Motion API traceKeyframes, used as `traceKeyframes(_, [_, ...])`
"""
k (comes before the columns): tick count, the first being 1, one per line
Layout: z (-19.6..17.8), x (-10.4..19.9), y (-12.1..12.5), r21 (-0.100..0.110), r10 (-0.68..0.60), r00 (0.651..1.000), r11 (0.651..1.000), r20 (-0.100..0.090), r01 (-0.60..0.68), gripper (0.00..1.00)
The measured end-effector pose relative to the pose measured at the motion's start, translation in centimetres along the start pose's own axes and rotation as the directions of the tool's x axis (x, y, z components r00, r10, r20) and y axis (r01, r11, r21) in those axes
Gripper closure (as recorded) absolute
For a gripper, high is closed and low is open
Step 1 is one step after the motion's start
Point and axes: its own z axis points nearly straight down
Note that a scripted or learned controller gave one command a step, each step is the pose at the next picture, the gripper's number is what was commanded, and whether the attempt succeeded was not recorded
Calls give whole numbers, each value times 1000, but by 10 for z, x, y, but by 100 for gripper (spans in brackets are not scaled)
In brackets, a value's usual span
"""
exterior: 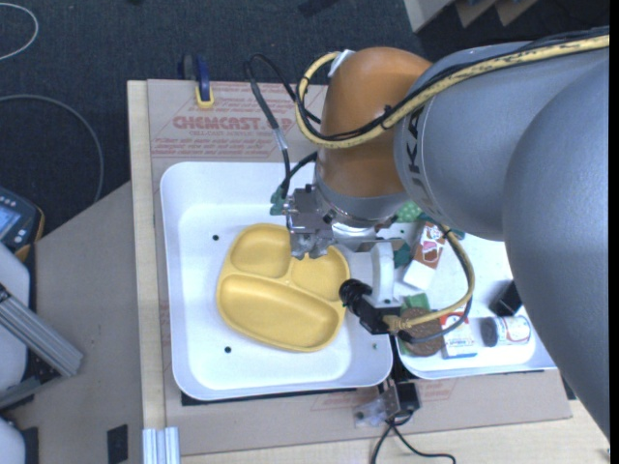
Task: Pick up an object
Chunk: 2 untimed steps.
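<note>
Nearest the camera, along the bottom edge, the left white bin (193, 356) sits on a board with its front rim close to the bench edge, and a short cable and clip (392, 404) lie just in front of the seam between the two bins. Inside this bin lies the yellow divided plate (276, 307), a three-compartment dish set flat, leaning toward the bin's right wall; it is the only thing here and, by my reading, the target of the pick. Its low rim and wide flat wells give little to pinch, so an edge is the likely place to take it, which would explain why the arm comes down over the plate's far right rim.

To the right, the right white bin (513, 361) holds small clutter, among it a red and white carton (430, 249) and a black block (505, 300), crowded and partly under the arm.

Above the plate hangs the gripper (308, 245), its metal body low over the divider between the far wells. Whether it is spread or pressed together I cannot tell, as the orange wrist band (372, 114) and grey arm (522, 133) cover much of it, and nothing is seen pinched.

Farthest, the printed cardboard sheet (227, 119) backs the bins, held by a yellow and blue clamp (203, 80)
</note>
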Motion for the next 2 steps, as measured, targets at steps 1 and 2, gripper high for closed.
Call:
traceKeyframes(1, [-151, -24, -52, -25, -1, 1000, 1000, -8, 1, 100])
traceKeyframes(2, [117, 2, -54, 8, 0, 1000, 1000, 1, 0, 100])
